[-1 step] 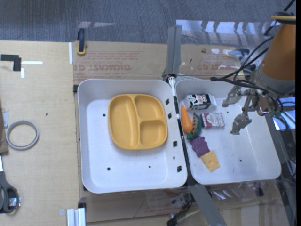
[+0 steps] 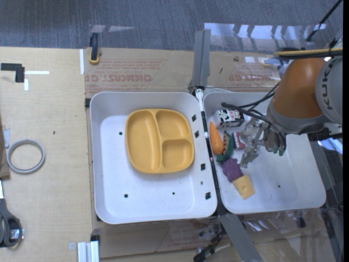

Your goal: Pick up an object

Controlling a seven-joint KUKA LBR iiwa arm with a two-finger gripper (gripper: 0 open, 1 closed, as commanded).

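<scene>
The pincer (image 2: 252, 149) hangs low over the right bin (image 2: 294, 198), near its left side; whether its fingers are apart or together cannot be told. Just left of it lie one orange carrot (image 2: 216, 140) with green leaves, one purple piece (image 2: 232, 170) and one yellow cheese wedge (image 2: 244, 187), the last nearest the camera. One small printed carton (image 2: 229, 117), possibly, lies farther back. The left bin (image 2: 109, 201) holds one yellow divided plate (image 2: 160, 141). Two bins stand on the table (image 2: 49, 201).

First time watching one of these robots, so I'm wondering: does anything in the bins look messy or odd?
Slightly. The small toys in the right white bin, an orange carrot-like piece, a purple lump and a yellow cheese-like wedge, are crowded against its left wall.
</scene>
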